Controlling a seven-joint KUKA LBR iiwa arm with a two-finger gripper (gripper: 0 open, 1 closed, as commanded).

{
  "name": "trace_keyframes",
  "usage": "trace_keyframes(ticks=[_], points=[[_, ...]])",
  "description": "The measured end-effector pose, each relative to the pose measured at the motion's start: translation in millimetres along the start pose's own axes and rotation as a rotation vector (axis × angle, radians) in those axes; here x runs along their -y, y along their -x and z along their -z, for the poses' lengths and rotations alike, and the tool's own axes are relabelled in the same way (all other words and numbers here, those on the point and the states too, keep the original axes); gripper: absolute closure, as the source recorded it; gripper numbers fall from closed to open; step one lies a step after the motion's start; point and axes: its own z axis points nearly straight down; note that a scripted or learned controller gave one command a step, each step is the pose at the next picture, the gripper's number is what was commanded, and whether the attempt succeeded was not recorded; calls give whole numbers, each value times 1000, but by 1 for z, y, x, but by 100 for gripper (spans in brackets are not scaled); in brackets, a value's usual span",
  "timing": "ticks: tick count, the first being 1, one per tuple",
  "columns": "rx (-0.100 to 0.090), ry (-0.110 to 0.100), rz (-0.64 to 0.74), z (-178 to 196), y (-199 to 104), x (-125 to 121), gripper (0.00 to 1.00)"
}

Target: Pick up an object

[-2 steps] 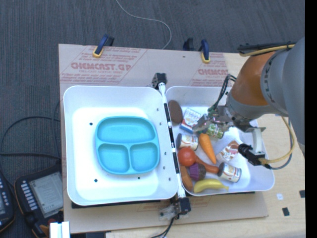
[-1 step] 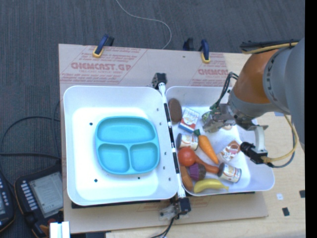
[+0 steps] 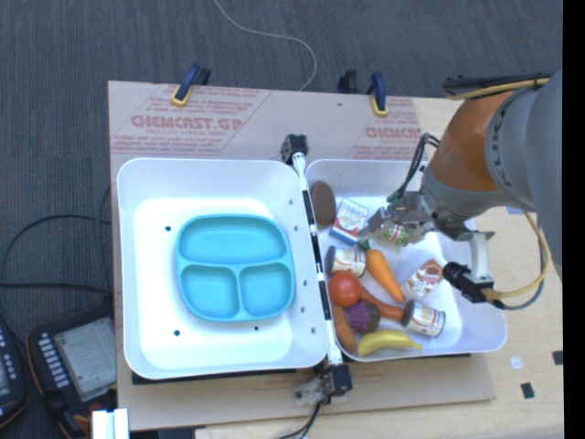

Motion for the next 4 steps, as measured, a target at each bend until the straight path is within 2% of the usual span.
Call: trace_keyframes(ticks=[1, 2, 3, 4], points=[[-11, -21, 1, -41, -7, 41, 0], [-13, -20, 1, -30, -7, 40, 100], [-16, -28, 4, 55, -74, -34, 100], [-16, -32, 4, 69, -138, 38, 100]])
